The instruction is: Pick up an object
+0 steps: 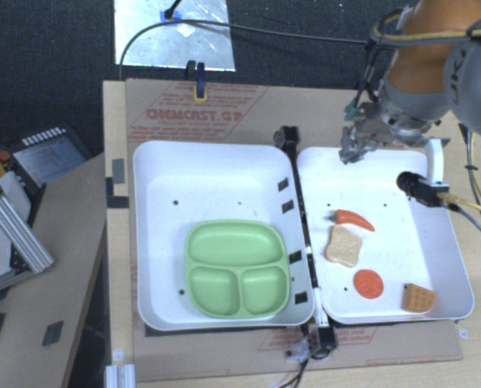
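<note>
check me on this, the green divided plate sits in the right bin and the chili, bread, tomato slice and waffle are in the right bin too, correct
Not quite: the camera view shows the green divided plate in the left bin, not the right one. The chili, bread, tomato slice and waffle are in the right bin, as you said.

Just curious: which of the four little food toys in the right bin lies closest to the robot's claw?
The red-orange chilli pepper; the other three lie farther from the gripper.

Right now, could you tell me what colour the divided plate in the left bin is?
Light green; the divided plate shows best in the camera view.
</note>
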Controlling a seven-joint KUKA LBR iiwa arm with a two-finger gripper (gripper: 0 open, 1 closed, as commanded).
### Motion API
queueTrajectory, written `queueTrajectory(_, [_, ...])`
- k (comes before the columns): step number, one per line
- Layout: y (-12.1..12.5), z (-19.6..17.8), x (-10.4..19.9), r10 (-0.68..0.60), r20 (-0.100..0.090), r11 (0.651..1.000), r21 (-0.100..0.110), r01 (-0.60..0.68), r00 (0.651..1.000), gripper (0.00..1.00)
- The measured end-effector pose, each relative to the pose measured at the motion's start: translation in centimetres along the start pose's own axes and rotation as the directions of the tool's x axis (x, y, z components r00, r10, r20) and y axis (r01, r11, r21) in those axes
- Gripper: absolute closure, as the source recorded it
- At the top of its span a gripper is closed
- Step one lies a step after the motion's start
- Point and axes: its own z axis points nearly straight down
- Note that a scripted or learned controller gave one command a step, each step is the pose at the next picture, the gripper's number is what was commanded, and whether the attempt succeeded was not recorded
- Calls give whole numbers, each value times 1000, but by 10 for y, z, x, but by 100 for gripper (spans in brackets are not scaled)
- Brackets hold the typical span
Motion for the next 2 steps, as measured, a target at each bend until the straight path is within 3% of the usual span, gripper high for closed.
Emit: queueTrajectory(2, [-5, 20, 104, 0, -1, 1000, 3, 0, 1000, 100])
